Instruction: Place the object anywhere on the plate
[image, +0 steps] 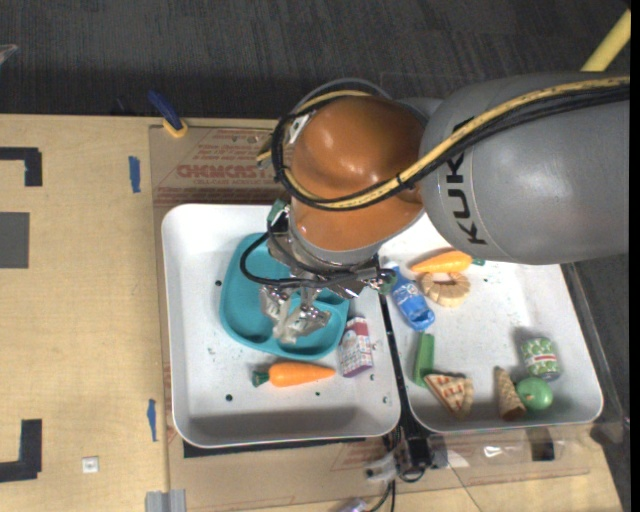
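Two white bins side by side on the surface; the left bin (190, 300) carries the teal plate (240, 300), centre-left of the frame.

Item, end effector (292, 318): hangs directly over the plate's right half, metal parts pointing down at the teal face. Whether its fingers are parted or closed cannot be told from this angle, nor whether anything sits between them; the glinting metal there is too tangled to read.

Item, arm: grey link enters from the upper right, the orange band (350, 165) and wrist stacked nearly vertical above the plate, hiding the plate's upper right rim. Black and yellow cables loop over the orange section.

Item, task object: not identifiable with certainty. Candidates near the plate in the left bin: an orange carrot (298, 375) lying just below the plate's lower edge, off the plate; a small packet (355, 350) just beside the plate's lower right rim.

Item, right bin (585, 390): blue bottle (410, 302), second carrot (442, 262), round biscuit-like piece (446, 288), green pepper (424, 357), pizza slice (448, 392), green patterned can (539, 355), cone with a green ball (524, 394).

Step judged: the placing stage, tool poised over the plate, either about to release or descending. Next move calls for a short straight lowering, release well inside the rim, then a vertical lift clear of the plate's raised edge.
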